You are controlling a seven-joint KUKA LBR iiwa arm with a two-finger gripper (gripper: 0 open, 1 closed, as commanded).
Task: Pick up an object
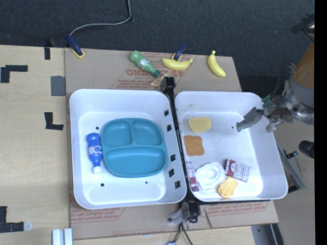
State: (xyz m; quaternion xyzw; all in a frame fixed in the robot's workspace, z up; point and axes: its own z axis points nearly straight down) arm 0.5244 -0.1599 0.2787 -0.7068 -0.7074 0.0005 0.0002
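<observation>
Hovering over the right bin's [265, 137] right wall, the hand [255, 119] grips nothing; how far it is open I cannot tell. Left of it lies a yellow chip [199, 124], with a brown toast slice [194, 145] just below, well apart from the hand.

The arm [305, 80] is cut off by the right edge, so only its wrist end is seen. The gripper [250, 120] is blurred and small, and its fingers cannot be told apart. The print on the small carton [238, 170] is too fine to be read. A dark strip [191, 176] beside the fried egg [210, 174] is partly covered by it and cannot be identified.
</observation>
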